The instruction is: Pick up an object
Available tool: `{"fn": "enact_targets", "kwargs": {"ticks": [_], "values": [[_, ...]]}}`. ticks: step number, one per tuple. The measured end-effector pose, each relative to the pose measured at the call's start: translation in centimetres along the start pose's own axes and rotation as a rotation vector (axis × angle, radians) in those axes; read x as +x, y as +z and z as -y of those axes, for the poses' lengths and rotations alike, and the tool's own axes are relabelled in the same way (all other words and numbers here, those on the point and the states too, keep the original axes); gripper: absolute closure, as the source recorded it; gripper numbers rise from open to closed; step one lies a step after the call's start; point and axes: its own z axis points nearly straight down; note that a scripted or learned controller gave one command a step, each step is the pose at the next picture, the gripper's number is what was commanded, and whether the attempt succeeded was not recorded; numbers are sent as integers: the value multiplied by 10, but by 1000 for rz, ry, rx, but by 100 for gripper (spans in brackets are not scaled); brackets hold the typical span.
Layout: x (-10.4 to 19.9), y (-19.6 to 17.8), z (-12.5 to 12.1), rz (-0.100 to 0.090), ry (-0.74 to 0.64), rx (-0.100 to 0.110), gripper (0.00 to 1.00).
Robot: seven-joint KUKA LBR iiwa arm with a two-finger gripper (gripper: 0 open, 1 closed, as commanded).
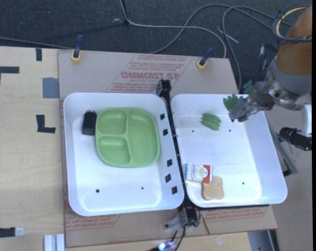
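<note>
My gripper (238, 112) hangs over the far right corner of the right bin (252, 156), on the grey arm coming in from the right. A small green leafy piece (231, 102) sits right against the gripper's tip, on its upper left side; I cannot tell whether it is gripped. A green pod-shaped toy (211, 121) lies on the bin floor just left of the gripper, apart from it. A small carton (198, 172) and a slice of toast (213, 189) lie together near the bin's front.
The left bin (116, 192) holds a green divided plate (128, 137) with a small black object (89, 123) at its left side. A black divider (171, 140) runs between the bins. Cables cross the dark floor behind the bench.
</note>
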Motion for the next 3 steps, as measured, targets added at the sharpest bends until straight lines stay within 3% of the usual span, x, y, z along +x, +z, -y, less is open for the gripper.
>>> {"fn": "enact_targets", "kwargs": {"ticks": [3], "values": [[137, 44, 48, 0, 0, 1, 100]]}}
